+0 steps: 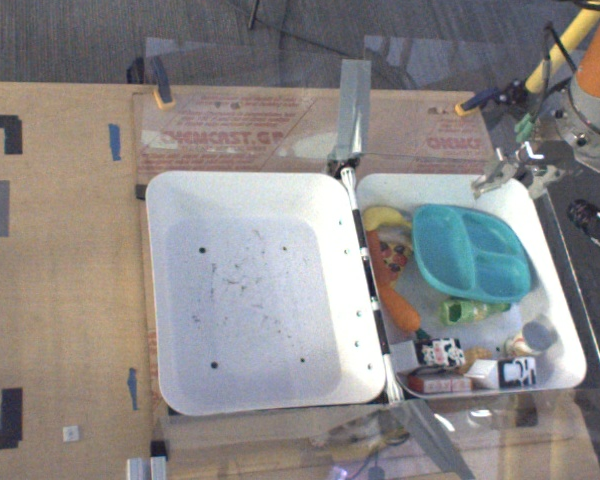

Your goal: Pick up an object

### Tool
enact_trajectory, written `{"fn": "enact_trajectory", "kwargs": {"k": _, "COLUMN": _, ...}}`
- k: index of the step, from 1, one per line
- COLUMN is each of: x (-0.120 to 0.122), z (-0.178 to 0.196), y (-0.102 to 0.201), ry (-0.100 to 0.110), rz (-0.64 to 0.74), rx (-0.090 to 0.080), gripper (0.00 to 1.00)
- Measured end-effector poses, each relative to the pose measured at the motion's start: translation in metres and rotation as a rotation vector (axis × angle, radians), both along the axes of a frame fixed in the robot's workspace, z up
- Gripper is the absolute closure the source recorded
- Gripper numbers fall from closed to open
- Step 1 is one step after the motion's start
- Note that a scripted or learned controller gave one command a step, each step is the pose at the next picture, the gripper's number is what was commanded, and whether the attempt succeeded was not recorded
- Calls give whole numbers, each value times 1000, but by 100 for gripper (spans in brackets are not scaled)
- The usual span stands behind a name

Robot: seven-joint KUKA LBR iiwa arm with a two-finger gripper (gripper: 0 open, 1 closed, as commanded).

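Pincer (pixel 502 173) seen at upper R corner of R bin (pixel 570 298), hovering over rim, well above contents; prongs looked spread apart w/ nothing between, so released. Arm's orange band at far R edge.

Candidates all in R bin: teal divided plate (pixel 475 251) across upper middle, banana (pixel 385 217) just beside its L edge, carrot (pixel 398 306) along L wall, green item (pixel 462 312) touching plate's lower rim, small cartons and bits (pixel 450 363) crowded along near wall. L bin (pixel 175 268) w/ only specks on floor.

Judged: approach stage, no descent yet. Suggested target = carrot or banana; slim, graspable across narrow axis, some clearance. Plate judged poor: wide, flat, too broad for the prongs except at rim. Near-wall clutter risky, multi-contact likely. Recommended: align prongs square to long axis, descend straight, keep clear of bin divider (pixel 365 268), close only once straddling, lift slow & verify hold.
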State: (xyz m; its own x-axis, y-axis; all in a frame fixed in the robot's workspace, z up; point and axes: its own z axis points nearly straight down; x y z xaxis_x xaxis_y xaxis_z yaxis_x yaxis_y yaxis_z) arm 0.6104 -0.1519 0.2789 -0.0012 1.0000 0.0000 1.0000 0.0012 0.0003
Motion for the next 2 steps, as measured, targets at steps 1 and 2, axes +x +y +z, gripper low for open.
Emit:
{"fn": "enact_trajectory", "kwargs": {"k": 1, "x": 47, "z": -76, "y": 56, "ry": 1, "rz": 145, "rx": 0, "gripper": 0}}
{"fn": "enact_trajectory", "kwargs": {"k": 2, "x": 23, "z": -179, "y": 40, "ry": -9, "rz": 336, "rx": -2, "gripper": 0}}
